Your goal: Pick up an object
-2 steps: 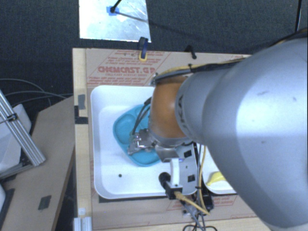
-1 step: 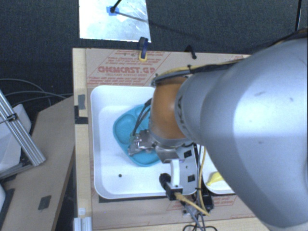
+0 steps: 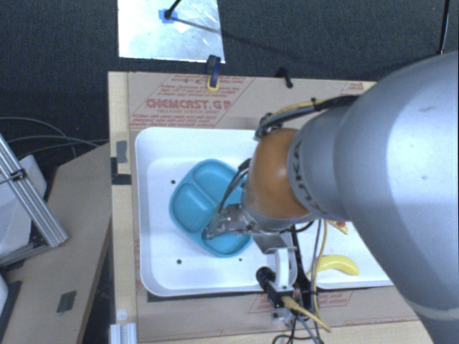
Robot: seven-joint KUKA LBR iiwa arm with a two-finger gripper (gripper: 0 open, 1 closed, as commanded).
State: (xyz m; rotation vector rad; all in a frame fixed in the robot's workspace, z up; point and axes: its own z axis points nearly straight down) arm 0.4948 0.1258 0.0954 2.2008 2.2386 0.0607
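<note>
Grey arm reaching over a white bin, gripper down on a blue dish.
The arm's orange band sits above the wrist. The brown board under the bin reads "CHEMCAST GP" in red. The divided blue dish lies in the bin's middle; the gripper touches its right lower edge, grip unclear. A yellow banana lies further right.

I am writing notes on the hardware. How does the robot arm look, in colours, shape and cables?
The arm is a thick, rounded grey cylinder with an orange band above the wrist. Yellow and black cables run over the band's top and hang down beside the wrist. The gripper is dull grey metal.
</note>
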